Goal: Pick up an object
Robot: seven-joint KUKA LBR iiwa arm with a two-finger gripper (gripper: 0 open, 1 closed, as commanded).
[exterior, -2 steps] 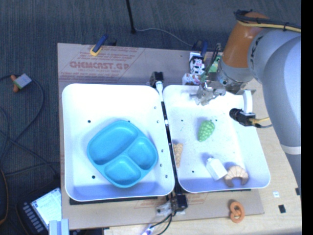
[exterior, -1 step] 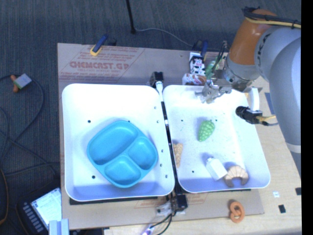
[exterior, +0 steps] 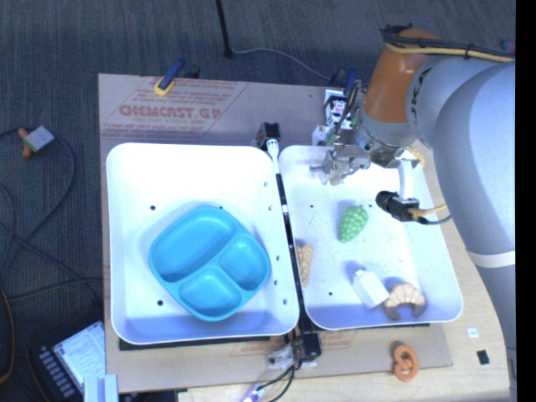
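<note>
The right bin holds a green knobbly fruit-like piece near its middle. A small white block and a tan croissant lie near its front right corner. A pale waffle-like piece rests against its left wall. My gripper hangs over the back of the right bin, above and slightly left of the green piece and apart from it. Nothing shows in its grasp.
The left bin holds a blue divided plate. An orange pretzel-shaped toy lies on the bench in front of the right bin. A black and yellow cable end hangs over the right bin's right side.
</note>
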